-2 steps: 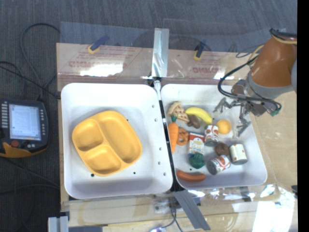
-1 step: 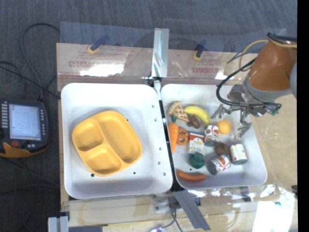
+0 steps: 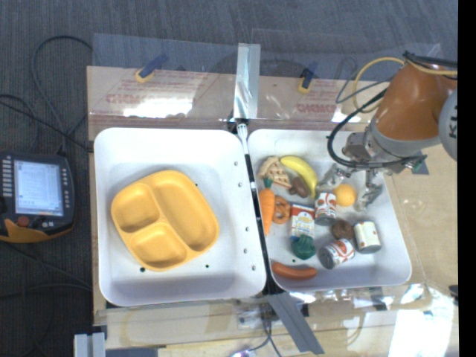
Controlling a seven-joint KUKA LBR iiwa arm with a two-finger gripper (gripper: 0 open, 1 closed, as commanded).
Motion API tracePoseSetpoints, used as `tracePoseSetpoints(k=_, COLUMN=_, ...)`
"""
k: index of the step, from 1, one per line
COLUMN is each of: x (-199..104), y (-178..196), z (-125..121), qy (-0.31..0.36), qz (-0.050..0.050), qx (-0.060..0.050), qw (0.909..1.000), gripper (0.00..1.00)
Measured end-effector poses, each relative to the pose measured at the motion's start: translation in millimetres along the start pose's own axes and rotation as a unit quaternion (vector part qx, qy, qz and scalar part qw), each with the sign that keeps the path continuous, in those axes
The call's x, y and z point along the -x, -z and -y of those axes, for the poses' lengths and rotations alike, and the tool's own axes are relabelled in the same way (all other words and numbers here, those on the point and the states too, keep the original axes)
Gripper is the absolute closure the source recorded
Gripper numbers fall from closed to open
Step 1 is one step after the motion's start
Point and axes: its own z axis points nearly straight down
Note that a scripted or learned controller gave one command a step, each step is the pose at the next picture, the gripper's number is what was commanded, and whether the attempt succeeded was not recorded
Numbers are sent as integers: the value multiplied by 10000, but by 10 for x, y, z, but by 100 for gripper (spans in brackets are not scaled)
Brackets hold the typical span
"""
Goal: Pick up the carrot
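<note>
1. Where the right bin (image 3: 394, 266) meets the left bin (image 3: 104, 222), the carrot (image 3: 266, 208) is seen lying against the right bin's left wall, lengthwise, tip toward the near edge
2. The gripper (image 3: 348, 186) is held over the far right part of that bin, its fingers (image 3: 371, 190) spread apart with a small orange fruit (image 3: 344, 195) between them, untouched
3. The carrot is kept well apart from the gripper, with a banana (image 3: 297, 171) and a pretzel (image 3: 281, 210) lying between
4. A yellow divided plate (image 3: 163, 219) is seen in the left bin
</note>
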Motion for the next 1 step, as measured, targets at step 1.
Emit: tracePoseSetpoints(k=1, x=45, y=5, z=-37, qy=1019, qz=17, qx=-1, qw=9948, gripper=0)
